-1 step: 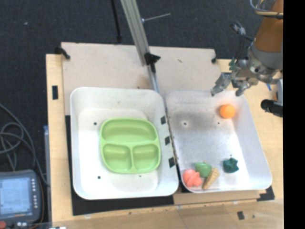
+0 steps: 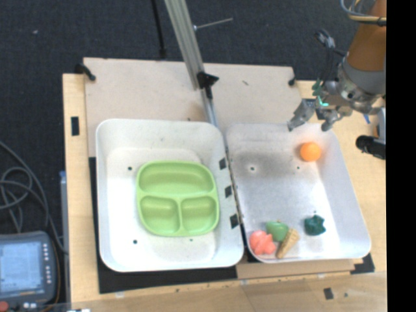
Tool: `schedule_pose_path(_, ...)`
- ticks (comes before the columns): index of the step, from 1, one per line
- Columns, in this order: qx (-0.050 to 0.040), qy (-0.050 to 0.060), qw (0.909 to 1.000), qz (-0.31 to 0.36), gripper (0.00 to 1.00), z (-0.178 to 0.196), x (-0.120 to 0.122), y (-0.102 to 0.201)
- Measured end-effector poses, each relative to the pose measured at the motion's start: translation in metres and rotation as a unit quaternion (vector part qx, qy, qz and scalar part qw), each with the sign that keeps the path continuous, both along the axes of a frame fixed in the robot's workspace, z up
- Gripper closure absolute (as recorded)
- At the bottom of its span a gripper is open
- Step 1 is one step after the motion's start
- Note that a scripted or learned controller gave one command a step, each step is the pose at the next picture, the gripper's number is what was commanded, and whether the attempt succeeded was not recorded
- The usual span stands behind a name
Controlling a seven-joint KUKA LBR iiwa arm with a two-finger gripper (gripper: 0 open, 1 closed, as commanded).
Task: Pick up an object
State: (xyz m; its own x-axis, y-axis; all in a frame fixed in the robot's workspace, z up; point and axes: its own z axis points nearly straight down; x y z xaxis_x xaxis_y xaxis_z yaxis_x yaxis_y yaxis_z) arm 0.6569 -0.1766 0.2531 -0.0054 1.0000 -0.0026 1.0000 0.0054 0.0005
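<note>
My gripper [image 2: 313, 120] hangs over the far right corner of the right bin [image 2: 286, 181], fingers spread open with nothing between them. An orange ball [image 2: 311, 151] lies in that bin just below and in front of the gripper. Along the bin's near edge sit a pink toy [image 2: 261, 242], a green toy [image 2: 277, 230], a tan cone-shaped piece [image 2: 288, 244] and a dark green toy [image 2: 315, 225].
The left bin [image 2: 117, 174] holds a green divided plate [image 2: 177, 197]. A metal pole [image 2: 185, 38] slants up from the seam between the bins at the back. The bench edge runs close behind the right bin.
</note>
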Motion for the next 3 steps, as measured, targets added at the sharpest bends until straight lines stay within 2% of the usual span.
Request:
schedule_pose_path(1,0.0003,0.002,1.0,-0.003,0.0,-0.05,0.002,-0.011)
schedule_pose_path(2,0.0004,0.002,1.0,-0.003,0.0,-0.097,-0.006,-0.018)
schedule_pose_path(3,0.0048,0.001,1.0,-0.002,0.0,-0.149,-0.005,-0.015)
